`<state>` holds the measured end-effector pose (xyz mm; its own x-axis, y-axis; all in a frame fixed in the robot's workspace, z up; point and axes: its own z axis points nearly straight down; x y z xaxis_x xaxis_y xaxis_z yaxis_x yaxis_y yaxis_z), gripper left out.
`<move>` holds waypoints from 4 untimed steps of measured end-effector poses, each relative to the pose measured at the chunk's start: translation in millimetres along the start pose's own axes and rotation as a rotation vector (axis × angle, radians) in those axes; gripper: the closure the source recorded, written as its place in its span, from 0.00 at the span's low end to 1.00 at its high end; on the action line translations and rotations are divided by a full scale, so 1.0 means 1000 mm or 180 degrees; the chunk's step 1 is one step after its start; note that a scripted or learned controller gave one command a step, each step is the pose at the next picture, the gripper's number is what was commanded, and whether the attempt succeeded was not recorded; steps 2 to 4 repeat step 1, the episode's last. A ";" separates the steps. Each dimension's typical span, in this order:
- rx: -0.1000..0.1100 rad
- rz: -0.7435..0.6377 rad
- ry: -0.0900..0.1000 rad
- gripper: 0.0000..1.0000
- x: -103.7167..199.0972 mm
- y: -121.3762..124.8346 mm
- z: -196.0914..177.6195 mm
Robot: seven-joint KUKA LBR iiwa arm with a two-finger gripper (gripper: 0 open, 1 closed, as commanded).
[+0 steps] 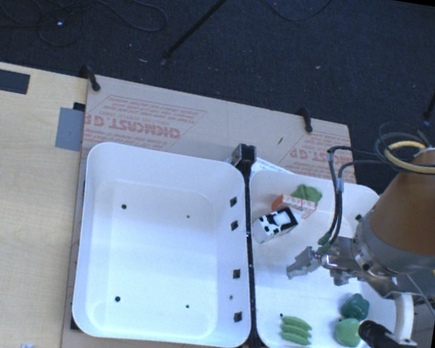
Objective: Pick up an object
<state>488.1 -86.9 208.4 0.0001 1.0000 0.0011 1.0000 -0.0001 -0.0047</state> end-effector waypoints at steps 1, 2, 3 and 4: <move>0.0004 -0.0004 -0.0003 0.00 -0.017 0.061 0.076; 0.0004 -0.0004 -0.0003 0.00 -0.017 0.061 0.076; 0.0004 -0.0004 -0.0003 0.00 -0.017 0.061 0.076; 0.0004 -0.0004 -0.0003 0.00 -0.017 0.061 0.076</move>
